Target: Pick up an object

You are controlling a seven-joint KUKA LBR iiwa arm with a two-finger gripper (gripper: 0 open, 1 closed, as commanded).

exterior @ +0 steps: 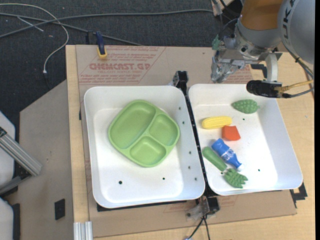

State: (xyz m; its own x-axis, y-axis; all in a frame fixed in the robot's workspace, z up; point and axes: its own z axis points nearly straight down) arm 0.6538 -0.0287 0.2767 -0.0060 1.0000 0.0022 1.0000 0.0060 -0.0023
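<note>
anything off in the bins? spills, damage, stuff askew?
Nothing spilled or damaged. The green divided plate sits rotated, askew to the left bin's walls. In the right bin, the blue bottle lies touching the green toy.

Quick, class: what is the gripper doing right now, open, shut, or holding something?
Gripper: above the right bin's far edge, nothing between its fingers; open or shut cannot be told.
</note>
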